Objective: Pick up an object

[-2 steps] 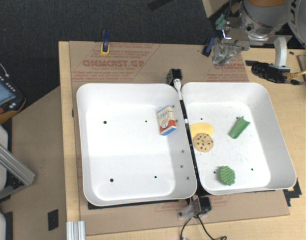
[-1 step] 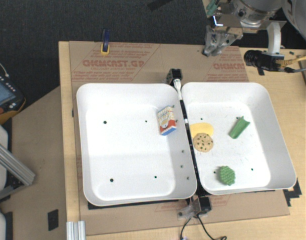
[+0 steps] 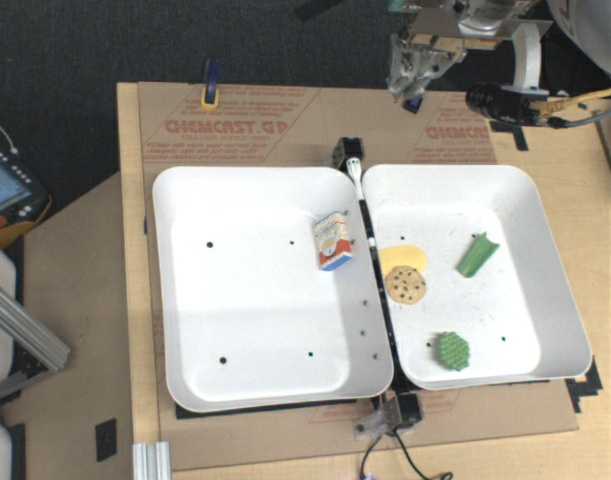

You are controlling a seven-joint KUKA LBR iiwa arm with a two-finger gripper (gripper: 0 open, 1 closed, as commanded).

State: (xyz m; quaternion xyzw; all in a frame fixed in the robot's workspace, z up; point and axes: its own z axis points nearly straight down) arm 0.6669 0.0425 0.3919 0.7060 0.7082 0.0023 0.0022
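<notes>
- Here, in the camera view, the gripper hangs at the upper right of the frame, above the cardboard sheet beyond the far rims of the two bins; whether it is released or clenched cannot be told, and nothing shows in its grasp.
- The left bin holds one thing: a small carton, white with red and blue print, near the bin's right wall, its long axis running roughly from the frame's top to its bottom, leaning slightly.
- The right bin holds four things.
- One green block lies in its upper right part, its long axis tilted from upper right to lower left.
- One yellow disc sits near the bin's left wall, and one chocolate-chip cookie lies just below it, overlapping its lower edge.
- One green knobbly lump rests near the bin's lower rim.
- One black clip sits where the bins' far edges meet.
</notes>
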